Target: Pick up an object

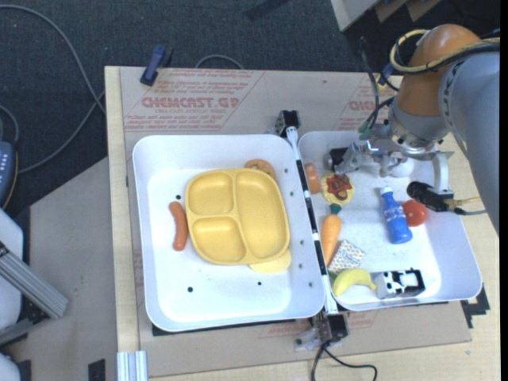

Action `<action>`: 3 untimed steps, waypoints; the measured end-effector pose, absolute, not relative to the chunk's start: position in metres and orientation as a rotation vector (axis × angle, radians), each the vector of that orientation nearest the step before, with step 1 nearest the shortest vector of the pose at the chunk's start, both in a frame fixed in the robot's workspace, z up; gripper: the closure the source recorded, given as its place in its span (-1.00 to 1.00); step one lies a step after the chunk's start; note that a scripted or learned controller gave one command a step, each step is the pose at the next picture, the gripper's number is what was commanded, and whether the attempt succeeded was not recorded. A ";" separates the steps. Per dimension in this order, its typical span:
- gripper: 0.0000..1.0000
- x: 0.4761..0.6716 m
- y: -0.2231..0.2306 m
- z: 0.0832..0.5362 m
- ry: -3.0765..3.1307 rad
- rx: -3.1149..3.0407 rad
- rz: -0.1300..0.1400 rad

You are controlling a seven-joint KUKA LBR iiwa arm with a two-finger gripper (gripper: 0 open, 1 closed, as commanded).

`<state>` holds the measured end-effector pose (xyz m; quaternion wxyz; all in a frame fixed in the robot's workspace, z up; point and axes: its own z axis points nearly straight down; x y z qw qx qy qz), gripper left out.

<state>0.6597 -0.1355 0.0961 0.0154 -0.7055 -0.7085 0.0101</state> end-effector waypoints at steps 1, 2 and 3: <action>-1.00 0.598 -0.197 0.088 -2.226 -2.228 -0.003; -1.00 0.581 -0.213 0.089 -2.225 -2.225 -0.009; -1.00 0.522 -0.154 0.088 -2.225 -2.225 -0.008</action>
